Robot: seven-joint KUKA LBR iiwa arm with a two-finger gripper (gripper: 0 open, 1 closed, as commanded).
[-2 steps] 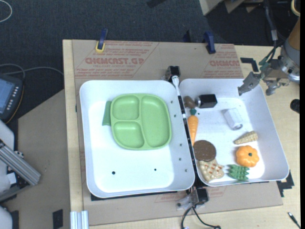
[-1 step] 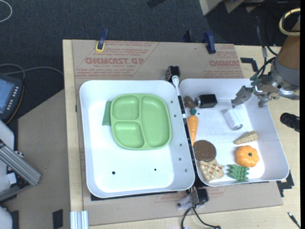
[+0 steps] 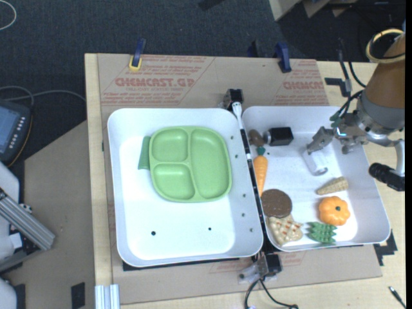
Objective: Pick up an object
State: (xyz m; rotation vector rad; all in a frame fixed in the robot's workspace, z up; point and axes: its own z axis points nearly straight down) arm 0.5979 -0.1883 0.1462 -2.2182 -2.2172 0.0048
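Candidate objects all in right bin (image 3: 380,201): carrot (image 3: 260,172) by left wall, brown disc (image 3: 276,203), cracker (image 3: 284,229), green piece (image 3: 321,232), pumpkin (image 3: 333,210), cone (image 3: 332,186), black block (image 3: 280,135). Gripper (image 3: 320,148) hovers over bare floor in bin's upper middle, fingers apart, nothing between them. No pick made; choice, descent, grasp, lift all remain. Left bin (image 3: 122,192) holds green divided plate (image 3: 190,163).

You get bright, even light from above, soft shadows inside the white bins (image 3: 129,172), and a slightly blurry picture.
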